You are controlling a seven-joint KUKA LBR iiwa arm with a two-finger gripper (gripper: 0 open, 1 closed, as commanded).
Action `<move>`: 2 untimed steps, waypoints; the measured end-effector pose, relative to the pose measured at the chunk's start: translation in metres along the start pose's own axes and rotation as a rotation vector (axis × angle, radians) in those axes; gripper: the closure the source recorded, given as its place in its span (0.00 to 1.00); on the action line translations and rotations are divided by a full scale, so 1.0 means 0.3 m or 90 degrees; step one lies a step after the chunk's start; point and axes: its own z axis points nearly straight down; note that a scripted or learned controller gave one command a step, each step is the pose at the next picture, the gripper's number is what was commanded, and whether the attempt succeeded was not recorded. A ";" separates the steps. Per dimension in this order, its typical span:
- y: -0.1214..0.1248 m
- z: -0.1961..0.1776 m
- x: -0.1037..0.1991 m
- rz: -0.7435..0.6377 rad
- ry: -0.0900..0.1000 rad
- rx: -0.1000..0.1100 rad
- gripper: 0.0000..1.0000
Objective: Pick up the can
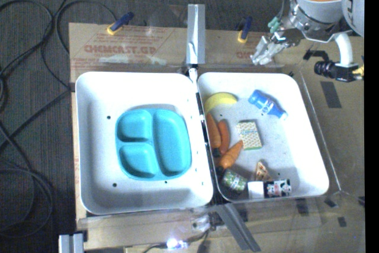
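Fingers first: the gripper hangs outside the bins, over the cardboard-covered surface just beyond the far rim of the right bin. At this slant I cannot tell whether they are spread or closed, though nothing shows between them. I read this as a waiting pose, parked clear of the clutter so that the camera sees every object before a reach. What I take for the can is the small dark-green cylinder lying on its side near the close left corner of that bin, well apart from the gripper and across the whole bin from it. It is boxed in: a white carton lies just beside it on the right, and the tip of a carrot lies just above it. The bin's sloping wall is near on the left, which I judge leaves little room for a descent. A blue bottle lies nearest the gripper and could draw a wrong pick. The left bin carries a blue divided tray.
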 end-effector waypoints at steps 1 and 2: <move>0.037 -0.320 0.179 -0.162 -0.001 -0.001 1.00; -0.099 0.101 0.394 -0.182 0.001 0.001 1.00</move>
